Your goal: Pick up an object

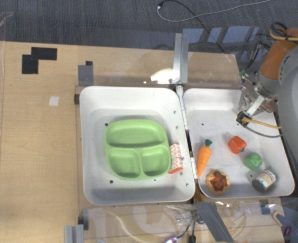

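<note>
The pincer point(249, 106) hangs over the far right corner of the right bin point(217, 101); whether it is spread or pressed together, I cannot tell. It holds nothing. In this bin lie a carrot point(204, 158), a red pepper point(237, 145), a green fruit point(253, 161), a can point(264, 179) and a tart point(217, 181). In the left bin point(93, 135) a packet point(175, 158) touches a green plate point(137, 148).

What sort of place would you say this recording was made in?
Most likely a robotics lab test bench: two white bins mounted side by side, a grey and orange arm reaching in, and toy food such as a carrot in one bin.
</note>
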Motion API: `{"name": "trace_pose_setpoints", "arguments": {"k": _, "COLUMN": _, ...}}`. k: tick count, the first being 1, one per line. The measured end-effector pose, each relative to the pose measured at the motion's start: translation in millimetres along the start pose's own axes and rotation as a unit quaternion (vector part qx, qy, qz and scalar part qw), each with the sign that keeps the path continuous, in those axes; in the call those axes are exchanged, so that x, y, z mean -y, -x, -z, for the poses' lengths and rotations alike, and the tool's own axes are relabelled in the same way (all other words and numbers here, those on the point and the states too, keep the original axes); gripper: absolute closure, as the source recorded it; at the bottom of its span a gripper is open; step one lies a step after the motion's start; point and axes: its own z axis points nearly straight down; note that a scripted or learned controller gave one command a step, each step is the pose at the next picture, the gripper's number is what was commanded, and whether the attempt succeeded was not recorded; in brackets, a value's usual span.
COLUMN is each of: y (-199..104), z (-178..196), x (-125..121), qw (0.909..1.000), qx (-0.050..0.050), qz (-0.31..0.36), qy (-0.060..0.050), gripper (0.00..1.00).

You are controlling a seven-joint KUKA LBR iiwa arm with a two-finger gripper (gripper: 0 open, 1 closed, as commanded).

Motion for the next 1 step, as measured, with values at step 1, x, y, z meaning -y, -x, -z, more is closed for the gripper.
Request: {"name": "trace_pose_setpoints", "arguments": {"k": 1, "y": 28.4, "z": 4.0, "x": 35.1, "qw": 0.9811, "qx": 0.001, "qz": -0.194, "qy": -0.002, "gripper": 1.0}}
